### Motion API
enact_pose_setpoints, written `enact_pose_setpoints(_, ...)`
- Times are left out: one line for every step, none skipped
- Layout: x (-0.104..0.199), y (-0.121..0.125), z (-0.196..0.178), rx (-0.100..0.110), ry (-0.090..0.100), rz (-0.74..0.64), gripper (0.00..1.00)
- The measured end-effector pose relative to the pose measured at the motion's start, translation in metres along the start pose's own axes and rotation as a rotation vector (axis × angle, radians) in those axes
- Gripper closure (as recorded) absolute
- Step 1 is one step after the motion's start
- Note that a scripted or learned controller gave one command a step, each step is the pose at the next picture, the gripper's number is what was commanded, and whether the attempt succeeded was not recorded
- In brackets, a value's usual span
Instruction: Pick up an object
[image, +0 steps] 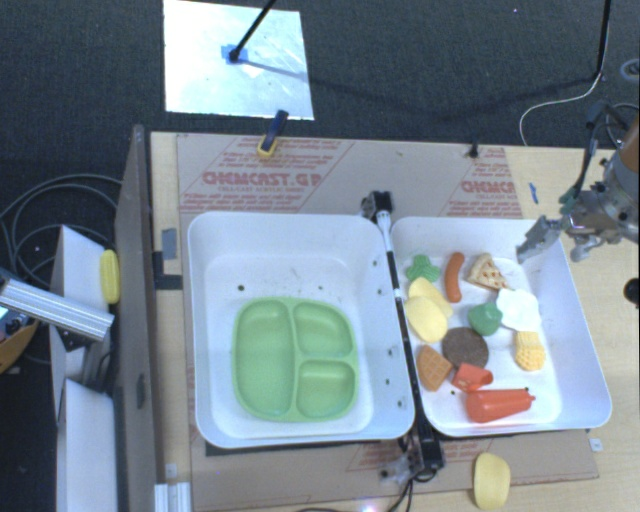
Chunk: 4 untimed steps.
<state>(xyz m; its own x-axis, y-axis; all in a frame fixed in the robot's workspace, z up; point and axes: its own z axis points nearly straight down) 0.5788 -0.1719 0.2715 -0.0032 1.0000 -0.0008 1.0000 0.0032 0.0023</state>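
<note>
The gripper (558, 238) is seen at the upper right edge of the right bin (590, 385), above its rim; one finger juts out toward the toy food, but whether the fingers are spread or pressed together cannot be told from this slant. Nothing is seen between them.

The candidates are crowded in the right bin: a pizza slice (488, 272) and a sausage (455, 276) nearest the gripper, a white piece (519, 309) touching a green piece (485, 319), a corn cob (529, 350), a brown patty (465, 347), and a carrot (498, 403) near the front wall. The left bin (215, 240) bears a green divided tray (295, 359).

The main risk is judged to be the crowding: a descent into the cluster may land a finger on top of a neighbour, so that pieces are pushed aside rather than pinched. The pizza slice lies flat, possibly too low for a firm hold. Being close to the rim, the bin wall could also be struck on a steep descent.
</note>
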Motion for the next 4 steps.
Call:
enact_pose_setpoints(0.036,-0.038,0.191,0.001,0.004,0.003,0.0)
enact_pose_setpoints(0.035,-0.034,0.172,-0.009,0.002,0.0,1.0)
enact_pose_setpoints(0.035,-0.034,0.172,-0.01,0.002,0.0,0.0)
enact_pose_setpoints(0.03,0.092,0.186,0.013,0.001,-0.002,0.0)
